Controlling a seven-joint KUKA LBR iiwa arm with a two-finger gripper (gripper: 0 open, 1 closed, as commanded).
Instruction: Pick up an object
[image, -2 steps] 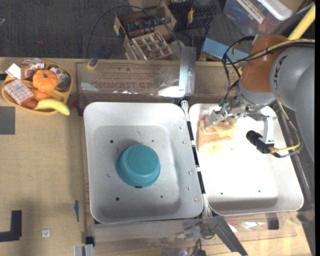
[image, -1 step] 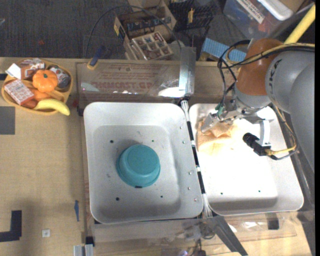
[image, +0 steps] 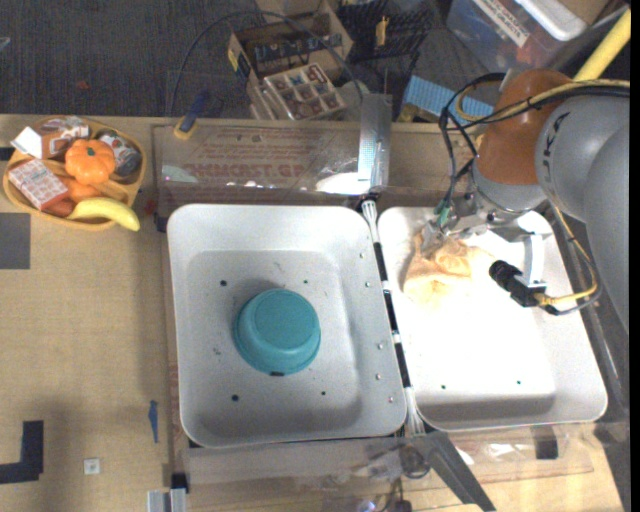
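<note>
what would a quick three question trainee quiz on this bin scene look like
1. True or false: the teal bowl lies in the left bin.
2. Which bin is the claw over? A) left bin B) right bin C) neither
3. Fill in: the pale orange object lies near the right bin's ____ left corner (near or far).

Key
1. True; it sits upside down near the middle of that bin.
2. B; the claw is at the far left part of the right bin, right by the pale orange object.
3. Far.
</note>
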